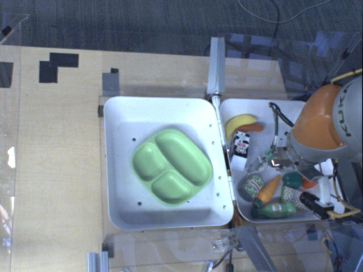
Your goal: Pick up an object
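My gripper (271, 158) hangs low inside the right bin (256, 107), in its middle, under the grey arm with the orange band (317, 123). Just below it lie an orange carrot (269, 190), a round green-patterned item (253, 185) and a green bottle (275, 210) on its side. A teal item (293, 179) sits to the gripper's right. Left of the gripper stands a small black-and-white carton (241, 144). A yellow banana (239, 122) and a red piece (253, 127) lie at the far left of that bin. Nothing is visibly held.
The left bin (116, 152) holds a green divided plate (172, 166). A metal post (216, 67) rises at the back between the bins. The arm covers the right bin's right side. Black tape marks (57, 66) lie on the bench at the far left.
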{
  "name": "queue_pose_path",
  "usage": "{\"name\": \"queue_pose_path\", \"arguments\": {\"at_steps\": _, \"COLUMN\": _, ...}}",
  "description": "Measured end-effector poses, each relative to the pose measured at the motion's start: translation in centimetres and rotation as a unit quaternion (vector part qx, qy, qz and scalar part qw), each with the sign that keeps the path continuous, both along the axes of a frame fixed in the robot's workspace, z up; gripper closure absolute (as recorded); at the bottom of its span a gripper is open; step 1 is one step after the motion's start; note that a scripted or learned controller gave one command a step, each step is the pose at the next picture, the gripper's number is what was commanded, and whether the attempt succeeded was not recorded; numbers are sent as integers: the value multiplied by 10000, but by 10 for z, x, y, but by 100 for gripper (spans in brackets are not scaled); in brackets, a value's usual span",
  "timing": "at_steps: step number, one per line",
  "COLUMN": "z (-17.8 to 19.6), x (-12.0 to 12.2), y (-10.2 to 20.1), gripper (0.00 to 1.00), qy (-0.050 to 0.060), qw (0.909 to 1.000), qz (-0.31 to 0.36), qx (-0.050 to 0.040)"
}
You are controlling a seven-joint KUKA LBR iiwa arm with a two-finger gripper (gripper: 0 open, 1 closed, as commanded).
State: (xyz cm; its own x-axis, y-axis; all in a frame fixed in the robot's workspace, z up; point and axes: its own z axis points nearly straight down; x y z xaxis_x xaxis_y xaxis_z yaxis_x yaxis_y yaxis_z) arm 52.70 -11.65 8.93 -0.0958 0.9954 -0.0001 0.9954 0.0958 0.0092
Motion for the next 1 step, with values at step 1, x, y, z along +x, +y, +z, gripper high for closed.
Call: {"name": "queue_pose_path", "arguments": {"at_steps": 1, "z": 12, "x": 4, "y": 1, "gripper": 100, "qy": -49, "qw": 10000, "qz": 2, "qx": 2}}
